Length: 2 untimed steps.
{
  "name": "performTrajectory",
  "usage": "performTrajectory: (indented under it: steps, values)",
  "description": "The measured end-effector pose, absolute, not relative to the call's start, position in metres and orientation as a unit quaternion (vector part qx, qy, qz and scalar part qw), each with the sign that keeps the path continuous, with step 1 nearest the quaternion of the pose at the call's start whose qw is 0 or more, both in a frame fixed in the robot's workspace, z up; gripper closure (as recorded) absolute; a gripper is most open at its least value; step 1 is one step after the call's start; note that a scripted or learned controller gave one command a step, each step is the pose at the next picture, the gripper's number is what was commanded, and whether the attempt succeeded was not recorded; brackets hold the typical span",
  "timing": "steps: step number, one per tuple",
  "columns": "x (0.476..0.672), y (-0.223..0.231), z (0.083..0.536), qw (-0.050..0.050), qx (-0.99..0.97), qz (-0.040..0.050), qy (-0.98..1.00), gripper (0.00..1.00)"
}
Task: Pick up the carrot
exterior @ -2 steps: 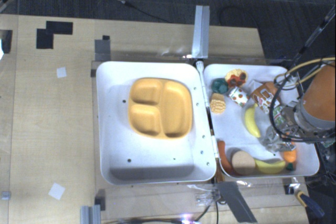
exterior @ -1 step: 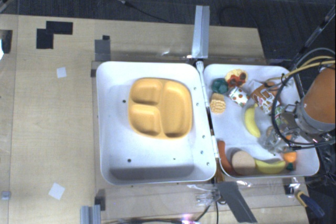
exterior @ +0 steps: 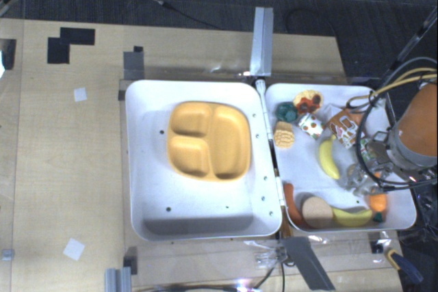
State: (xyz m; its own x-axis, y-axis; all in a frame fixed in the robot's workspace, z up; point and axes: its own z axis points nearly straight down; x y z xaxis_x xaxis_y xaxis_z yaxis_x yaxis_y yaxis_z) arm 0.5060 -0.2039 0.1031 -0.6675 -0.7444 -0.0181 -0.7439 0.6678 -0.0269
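1. Nearest the camera, along the near wall of the right bin (exterior: 410, 219), lie a tan rounded piece (exterior: 317, 211), a small banana (exterior: 352, 216) and the carrot (exterior: 378, 202), a short orange thing with a bit of green at its near end.
2. That carrot sits in the bin's near right corner, just beside the small banana's right tip and close to the bin wall.
3. At the near left corner of the same bin, a reddish-brown sausage-like piece (exterior: 290, 200) lies against the wall.
4. Farther back are a second banana (exterior: 328, 159), a corn cob (exterior: 284, 136), a dark green lump (exterior: 287, 112), and some mixed toy food I can't name for certain.
5. Over on the left, the left bin (exterior: 147, 215) holds a yellow divided tray (exterior: 209, 140).
6. From the right comes the arm, its gripper (exterior: 363, 174) buried in cables just beyond the carrot; whether the pincer stands wide or narrow I cannot tell from where I look.
7. My guess is the carrot is a light, stiff plastic toy, smooth and a bit slippery. I'd take it across its thicker orange body, not the green end, minding the wall and banana crowding it.
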Motion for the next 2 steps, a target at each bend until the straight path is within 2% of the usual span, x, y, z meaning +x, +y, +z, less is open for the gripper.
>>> performTrajectory:
  steps: [1, 2]
  values:
    - [0.5001, -0.2044, 0.0904, 0.008, -0.546, -0.0058, 0.838, 1.00]
    - [0.4936, -0.2049, 0.0905, 0.007, -0.651, -0.0077, 0.759, 1.00]
